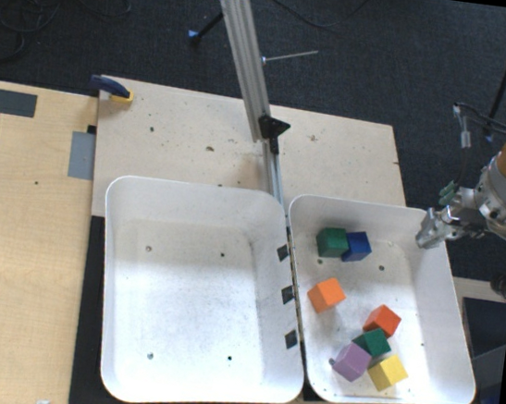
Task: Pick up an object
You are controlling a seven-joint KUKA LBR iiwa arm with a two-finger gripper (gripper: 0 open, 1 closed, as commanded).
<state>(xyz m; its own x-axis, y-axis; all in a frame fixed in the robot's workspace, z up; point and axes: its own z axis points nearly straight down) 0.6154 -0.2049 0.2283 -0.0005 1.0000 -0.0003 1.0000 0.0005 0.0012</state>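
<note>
Now, nearest edge: the yellow cube [387,372] and the purple cube [352,361] are sitting at the near end of the right bin [454,365], the purple one touching a dark green cube [371,343] just behind it.
Middle of the right bin: a red-orange cube [384,319] is resting just beyond the dark green one, and an orange cube [326,294] is lying apart, toward the wall shared with the left bin [133,254].
Far end of the right bin: a green cube [331,242] and a blue cube [356,246] are sitting touching, side by side.
Gripper: the gripper [432,233] is hovering over the far right rim of the right bin, to the right of the blue cube and apart from every cube; whether it is wide or narrow I cannot tell, and nothing is showing in it.
Progress: judging from this, no object is being lifted yet; choosing a cube, descending, closing and raising are all remaining.
Table: the table [188,131] beyond the right bin is carrying a slanted metal rail [249,61].
Writing: no readable brand or label is showing.
</note>
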